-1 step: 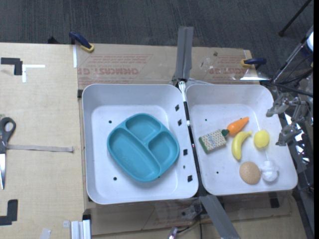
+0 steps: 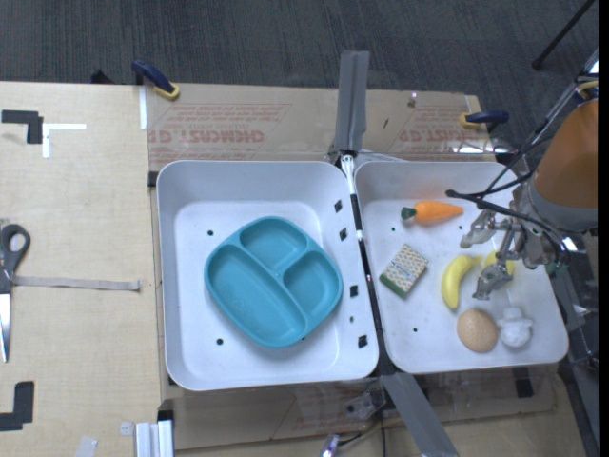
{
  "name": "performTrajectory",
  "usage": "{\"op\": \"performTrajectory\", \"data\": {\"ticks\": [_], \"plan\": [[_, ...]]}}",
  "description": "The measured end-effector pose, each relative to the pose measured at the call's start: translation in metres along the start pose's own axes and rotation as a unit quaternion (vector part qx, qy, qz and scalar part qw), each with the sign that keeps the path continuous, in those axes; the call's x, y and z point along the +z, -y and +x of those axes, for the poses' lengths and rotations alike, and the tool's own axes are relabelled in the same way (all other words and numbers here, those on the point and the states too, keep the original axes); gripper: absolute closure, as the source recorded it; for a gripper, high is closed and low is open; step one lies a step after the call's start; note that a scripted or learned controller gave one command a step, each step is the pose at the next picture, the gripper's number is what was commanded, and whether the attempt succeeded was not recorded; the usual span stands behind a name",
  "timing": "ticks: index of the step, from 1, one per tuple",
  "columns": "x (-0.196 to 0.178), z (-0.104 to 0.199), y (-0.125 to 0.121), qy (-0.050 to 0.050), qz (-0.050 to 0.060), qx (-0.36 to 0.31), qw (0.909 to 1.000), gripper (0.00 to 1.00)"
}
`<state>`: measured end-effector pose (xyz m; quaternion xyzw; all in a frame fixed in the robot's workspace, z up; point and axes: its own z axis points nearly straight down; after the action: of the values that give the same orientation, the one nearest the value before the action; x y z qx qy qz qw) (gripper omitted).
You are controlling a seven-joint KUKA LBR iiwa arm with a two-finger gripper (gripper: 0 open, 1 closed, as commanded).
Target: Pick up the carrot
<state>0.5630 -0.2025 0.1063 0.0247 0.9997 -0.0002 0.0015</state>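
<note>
The orange carrot [image 2: 435, 211], with a green stub at its left end, lies on its side near the back of the right bin [image 2: 419, 341]. My gripper [image 2: 486, 255] hangs over the right side of that bin, in front of and to the right of the carrot and apart from it. Its fingers are open with nothing between them, just right of a yellow banana [image 2: 456, 280].
The right bin also holds a green-and-yellow patterned block [image 2: 404, 270], a tan egg-shaped object [image 2: 478, 331] and a small white lump [image 2: 516, 329]. A blue divided plate [image 2: 274, 281] lies in the left bin [image 2: 181, 255]. Scissors [image 2: 9, 255] rest on the bench at far left.
</note>
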Motion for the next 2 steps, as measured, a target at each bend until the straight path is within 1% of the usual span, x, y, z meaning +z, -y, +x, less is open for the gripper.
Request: {"op": "performTrajectory", "data": {"ticks": [1, 2], "plan": [[0.013, -0.027, -0.063, 0.001, 0.0, -0.042, 0.9991, 0.0], [0.013, -0.055, -0.07, 0.002, 0.0, -0.113, 0.9936, 0.0]]}}
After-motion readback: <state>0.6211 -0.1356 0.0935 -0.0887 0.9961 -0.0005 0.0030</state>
